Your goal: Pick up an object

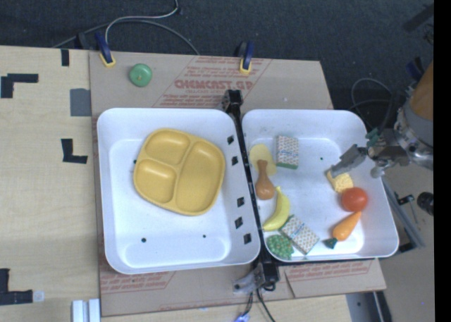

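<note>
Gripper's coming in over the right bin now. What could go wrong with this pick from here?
1. The gripper sits near the yellow block, which lies close to the tomato and carrot; closing may nudge or catch a neighbour instead.
2. That cluster lies near the right bin's right wall, so the descent has little room on that side.
3. The rounded tomato may roll away if touched.

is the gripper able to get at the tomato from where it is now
Probably yes. The gripper hangs over the right bin, just above the tomato, with nothing lying over it; a yellow cube and the carrot crowd its sides.
</note>
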Robot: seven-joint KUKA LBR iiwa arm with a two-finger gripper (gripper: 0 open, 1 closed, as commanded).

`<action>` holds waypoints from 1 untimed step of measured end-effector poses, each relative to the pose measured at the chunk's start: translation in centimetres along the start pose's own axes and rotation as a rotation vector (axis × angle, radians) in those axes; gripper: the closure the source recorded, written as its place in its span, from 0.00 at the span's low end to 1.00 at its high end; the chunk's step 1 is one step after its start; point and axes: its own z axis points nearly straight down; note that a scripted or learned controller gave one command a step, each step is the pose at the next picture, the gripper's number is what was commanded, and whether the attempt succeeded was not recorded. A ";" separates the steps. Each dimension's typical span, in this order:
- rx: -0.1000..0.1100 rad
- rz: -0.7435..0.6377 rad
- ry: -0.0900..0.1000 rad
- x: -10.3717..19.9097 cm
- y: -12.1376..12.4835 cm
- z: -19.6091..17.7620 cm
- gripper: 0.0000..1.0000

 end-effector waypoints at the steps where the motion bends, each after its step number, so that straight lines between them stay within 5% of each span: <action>1: 0.002 -0.001 0.001 3.2 8.1 8.3 0.00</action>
